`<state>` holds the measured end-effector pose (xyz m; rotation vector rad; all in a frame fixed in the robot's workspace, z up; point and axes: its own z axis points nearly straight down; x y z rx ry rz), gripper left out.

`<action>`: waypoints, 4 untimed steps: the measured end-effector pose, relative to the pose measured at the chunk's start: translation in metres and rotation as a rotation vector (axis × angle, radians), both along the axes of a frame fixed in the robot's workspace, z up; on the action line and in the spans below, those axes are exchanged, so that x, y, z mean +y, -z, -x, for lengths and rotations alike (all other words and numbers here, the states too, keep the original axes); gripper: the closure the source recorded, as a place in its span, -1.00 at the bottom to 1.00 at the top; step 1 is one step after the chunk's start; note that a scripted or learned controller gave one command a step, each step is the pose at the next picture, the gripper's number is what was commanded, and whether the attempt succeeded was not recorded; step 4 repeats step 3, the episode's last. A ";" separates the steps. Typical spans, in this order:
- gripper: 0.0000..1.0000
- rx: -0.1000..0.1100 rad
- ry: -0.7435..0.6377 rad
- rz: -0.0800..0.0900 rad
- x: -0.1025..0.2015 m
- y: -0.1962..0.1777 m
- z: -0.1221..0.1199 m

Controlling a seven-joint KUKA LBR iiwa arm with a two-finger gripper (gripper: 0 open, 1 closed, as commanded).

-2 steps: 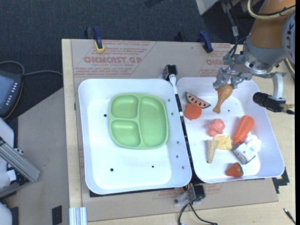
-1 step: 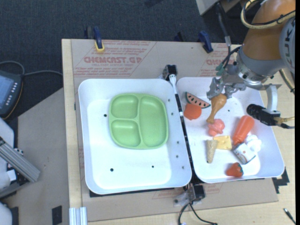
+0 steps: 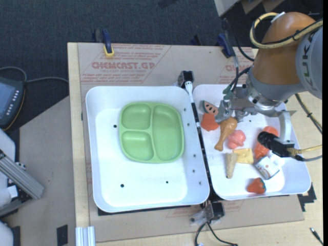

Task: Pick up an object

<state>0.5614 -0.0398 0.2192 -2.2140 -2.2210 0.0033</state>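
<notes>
Hand: grip state unclear | over drumstick, right bin crowded | left bin roomy

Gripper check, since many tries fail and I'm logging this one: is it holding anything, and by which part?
Cannot be told. The gripper is right over the top end of the chicken drumstick, but the view doesn't settle a hold.
</notes>
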 end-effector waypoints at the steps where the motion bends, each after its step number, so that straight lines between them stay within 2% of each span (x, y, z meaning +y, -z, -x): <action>1: 1.00 0.000 -0.001 0.000 0.047 0.008 0.031; 2: 1.00 -0.002 -0.003 -0.001 0.097 -0.010 0.062; 3: 1.00 0.000 0.002 0.001 0.113 0.001 0.077; 4: 1.00 0.000 0.002 0.001 0.113 0.001 0.077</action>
